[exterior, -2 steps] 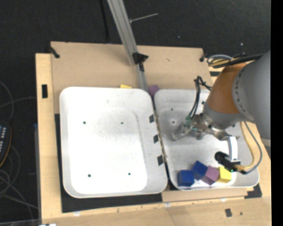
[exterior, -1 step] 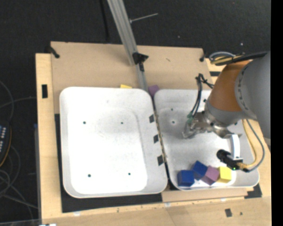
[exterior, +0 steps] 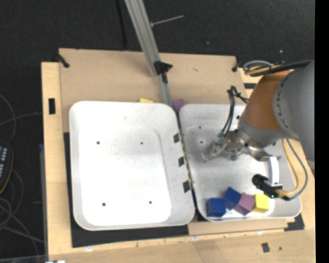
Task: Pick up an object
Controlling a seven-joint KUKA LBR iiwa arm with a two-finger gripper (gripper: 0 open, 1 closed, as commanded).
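Grey arm (exterior: 299,100) here, rounded and bulky, with a broad orange band (exterior: 260,106) above the wrist. Dark cables (exterior: 228,114) trail along it, down to a metallic gripper (exterior: 211,149).

Two bins are sitting side by side on the worktop (exterior: 115,75), the left bin (exterior: 123,163) touching the right bin (exterior: 200,119) along their shared edge. Four blocks (exterior: 238,201) are lying clustered together in the right bin's near corner, some touching one another, with the tool (exterior: 211,151) hanging over that bin's middle, behind them. Two more small pieces (exterior: 178,104) are lying on the worktop just behind the bins, near the shared edge.
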